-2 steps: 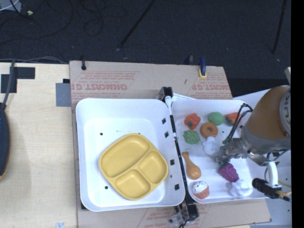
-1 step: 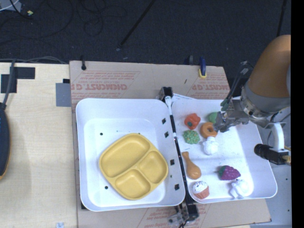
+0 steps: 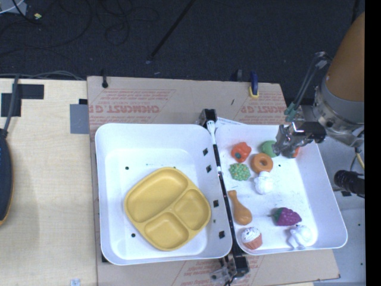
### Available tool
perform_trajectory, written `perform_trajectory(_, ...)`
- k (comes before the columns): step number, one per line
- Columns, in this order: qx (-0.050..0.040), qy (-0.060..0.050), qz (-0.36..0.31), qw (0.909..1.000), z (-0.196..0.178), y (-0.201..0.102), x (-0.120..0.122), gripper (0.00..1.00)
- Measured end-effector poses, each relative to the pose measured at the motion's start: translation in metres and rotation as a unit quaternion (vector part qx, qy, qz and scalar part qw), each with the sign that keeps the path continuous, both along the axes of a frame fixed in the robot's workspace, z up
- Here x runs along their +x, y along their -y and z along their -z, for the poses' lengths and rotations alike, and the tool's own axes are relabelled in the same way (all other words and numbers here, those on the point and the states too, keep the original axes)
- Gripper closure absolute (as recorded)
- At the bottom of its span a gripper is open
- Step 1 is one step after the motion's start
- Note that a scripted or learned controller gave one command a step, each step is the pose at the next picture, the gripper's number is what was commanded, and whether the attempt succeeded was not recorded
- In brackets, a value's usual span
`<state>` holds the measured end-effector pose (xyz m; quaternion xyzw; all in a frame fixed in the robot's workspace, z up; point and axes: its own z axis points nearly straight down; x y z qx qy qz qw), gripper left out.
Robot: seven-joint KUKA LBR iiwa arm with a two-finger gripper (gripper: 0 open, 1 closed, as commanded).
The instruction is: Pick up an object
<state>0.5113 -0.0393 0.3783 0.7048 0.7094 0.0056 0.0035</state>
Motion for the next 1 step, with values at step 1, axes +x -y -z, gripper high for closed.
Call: perform_trajectory(1, -0.0002, -0.007, -0.002, 1.0000, -0.0030, -0.0973, -0.0105, 1.00)
